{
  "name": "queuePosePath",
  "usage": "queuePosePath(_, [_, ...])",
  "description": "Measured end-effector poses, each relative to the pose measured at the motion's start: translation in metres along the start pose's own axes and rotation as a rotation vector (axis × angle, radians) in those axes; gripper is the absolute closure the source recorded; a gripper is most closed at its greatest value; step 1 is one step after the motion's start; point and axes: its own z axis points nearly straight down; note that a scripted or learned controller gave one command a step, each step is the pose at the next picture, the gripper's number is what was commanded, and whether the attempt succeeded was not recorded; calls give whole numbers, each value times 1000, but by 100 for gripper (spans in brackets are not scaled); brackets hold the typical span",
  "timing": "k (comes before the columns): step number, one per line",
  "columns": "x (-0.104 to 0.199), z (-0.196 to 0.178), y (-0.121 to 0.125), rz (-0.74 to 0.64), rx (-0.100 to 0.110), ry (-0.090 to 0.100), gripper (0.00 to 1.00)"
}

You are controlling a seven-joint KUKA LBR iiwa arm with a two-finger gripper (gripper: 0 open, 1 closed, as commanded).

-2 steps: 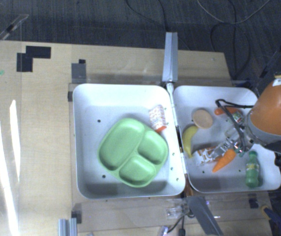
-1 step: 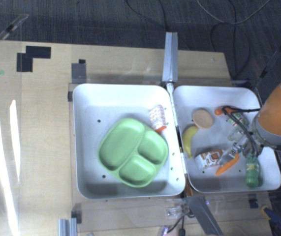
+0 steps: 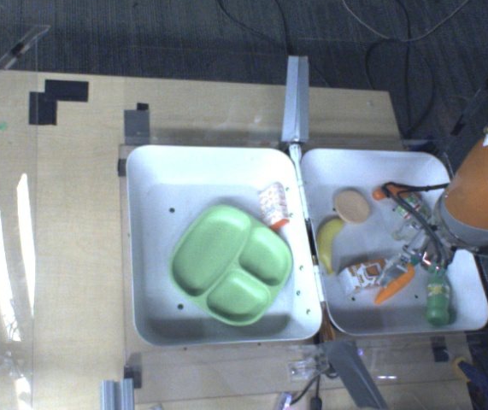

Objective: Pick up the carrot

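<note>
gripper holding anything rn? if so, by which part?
Cannot tell. The gripper is right over the carrot's upper end in the right bin, but the view is too cluttered to show the carrot between its fingers.

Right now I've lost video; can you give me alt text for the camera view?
The gripper hangs low in the right bin, right over the carrot. A banana and a green bottle lie nearby; the left bin holds a green divided plate.
</note>
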Motion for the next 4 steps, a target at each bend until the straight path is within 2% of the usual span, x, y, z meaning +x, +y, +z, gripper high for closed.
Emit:
queuePosePath(1, [8,16,-13,-403,4,14,0])
queuePosePath(2, [21,-14,-12,-558,1,35,0])
queuePosePath(3, [24,23,7,-593,1,33,0])
queuePosePath(4, [20,9,10,-589,-1,20,100])
